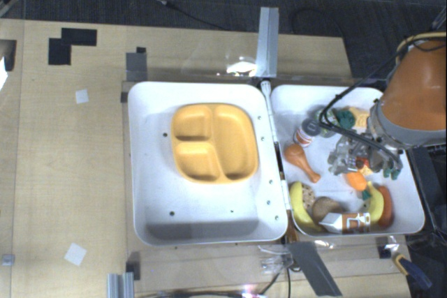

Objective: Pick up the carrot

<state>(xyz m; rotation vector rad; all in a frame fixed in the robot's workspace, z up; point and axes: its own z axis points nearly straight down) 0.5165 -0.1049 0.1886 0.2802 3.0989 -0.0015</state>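
Your arm (418, 98) reached in from the counter's right edge, its pincer (357, 158) low over the right bin (418, 218); you couldn't tell its spread. The carrot (357, 181), short and orange, lay just beneath it, beside a banana (300, 202).

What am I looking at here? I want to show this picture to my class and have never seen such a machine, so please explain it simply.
One camera looks down at a slant on a wooden bench with two white bins. The left bin holds a yellow divided plate. The right bin holds toy food: a carrot, a drumstick, a banana and more. The grey and orange shape at right is a robot arm. Its grasping part, the end effector, hangs just above the carrot. Whether it grips anything cannot be told from here.
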